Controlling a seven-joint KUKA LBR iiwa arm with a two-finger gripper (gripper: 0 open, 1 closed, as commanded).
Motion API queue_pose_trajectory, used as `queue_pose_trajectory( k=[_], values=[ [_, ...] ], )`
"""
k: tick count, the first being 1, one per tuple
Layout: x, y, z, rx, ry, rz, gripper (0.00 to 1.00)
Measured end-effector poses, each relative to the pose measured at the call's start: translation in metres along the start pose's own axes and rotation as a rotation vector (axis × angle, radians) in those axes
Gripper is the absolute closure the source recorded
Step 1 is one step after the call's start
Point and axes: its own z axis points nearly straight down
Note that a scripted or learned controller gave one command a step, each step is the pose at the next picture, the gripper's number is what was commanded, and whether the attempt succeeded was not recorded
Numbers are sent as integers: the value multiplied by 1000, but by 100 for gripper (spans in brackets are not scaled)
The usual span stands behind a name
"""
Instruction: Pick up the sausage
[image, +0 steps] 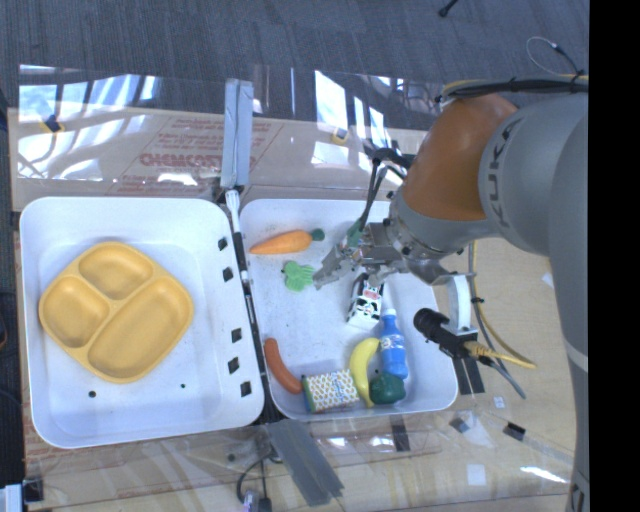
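Observation:
The sausage (281, 366), reddish-brown and short, lies against the left wall of the right bin (300, 312) near its front corner, next to a patterned box (330, 390). My gripper (342, 278) hangs over the middle of that bin, between a green toy vegetable (296, 275) and a small milk carton (366, 302). Its fingers are open with nothing between them. The sausage is well to the front left of the gripper and apart from it.
A carrot (282, 242) lies at the back of the right bin. A banana (362, 366), a blue bottle (392, 346) and a green item (386, 389) crowd the front right. The left bin (200, 390) holds a yellow divided plate (115, 310).

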Motion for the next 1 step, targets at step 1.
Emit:
queue_pose_trajectory(
  k=[1],
  values=[
    [56, 28, 34, 2, -1, 18, 0]
  ],
)
